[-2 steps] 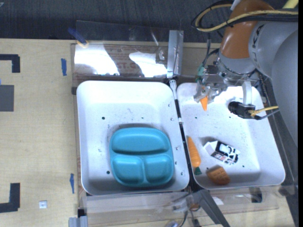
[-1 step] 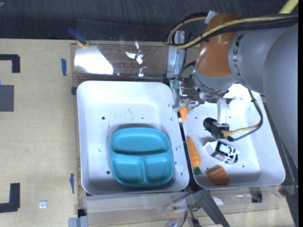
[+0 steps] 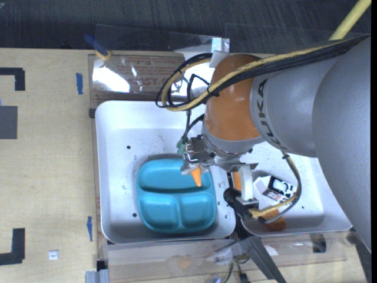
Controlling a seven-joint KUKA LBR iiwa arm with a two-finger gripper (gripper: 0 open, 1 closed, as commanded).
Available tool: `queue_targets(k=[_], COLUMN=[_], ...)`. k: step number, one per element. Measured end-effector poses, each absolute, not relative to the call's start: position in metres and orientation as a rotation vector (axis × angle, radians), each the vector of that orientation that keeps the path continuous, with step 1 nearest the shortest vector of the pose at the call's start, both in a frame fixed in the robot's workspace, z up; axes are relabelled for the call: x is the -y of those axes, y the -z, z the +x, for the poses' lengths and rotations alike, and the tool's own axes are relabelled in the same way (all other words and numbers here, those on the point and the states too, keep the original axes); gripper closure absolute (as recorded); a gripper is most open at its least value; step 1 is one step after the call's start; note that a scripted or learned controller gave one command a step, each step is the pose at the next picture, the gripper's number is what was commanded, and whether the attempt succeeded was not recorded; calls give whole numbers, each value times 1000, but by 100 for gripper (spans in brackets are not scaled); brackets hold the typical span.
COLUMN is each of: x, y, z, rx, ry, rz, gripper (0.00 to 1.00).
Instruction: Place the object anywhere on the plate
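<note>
**Orange object at the plate's upper compartment**

Small orange carrot-like object (image 3: pixel 197 177) sits at the right end of the teal three-compartment plastic plate (image 3: pixel 175 204), over its upper section. The gripper (image 3: pixel 193 158) hangs directly above, touching it; grip cannot be judged. Grey arm (image 3: pixel 306 105) reaches from the right over the white bin (image 3: pixel 115 158).

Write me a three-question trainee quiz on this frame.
1. True or false: the blue plate lies in the left bin.
2. What colour is the small object seen at the gripper, over the plate's upper edge? A) green B) orange C) purple
3. Fill in: the plate has ___ compartments.

Key: 1 true; 2 B; 3 three (one long at the top, two smaller below). Whether the gripper actually holds the object cannot be told from this angle.
</note>
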State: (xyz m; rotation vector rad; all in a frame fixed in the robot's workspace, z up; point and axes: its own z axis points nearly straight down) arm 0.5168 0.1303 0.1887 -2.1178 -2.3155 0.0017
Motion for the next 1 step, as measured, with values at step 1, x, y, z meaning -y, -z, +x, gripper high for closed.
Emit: queue_targets(k=[1], x=[-128], y=[-189], z=[517], rx=[2312], ry=[-3], rz=[-2123], gripper=[0])
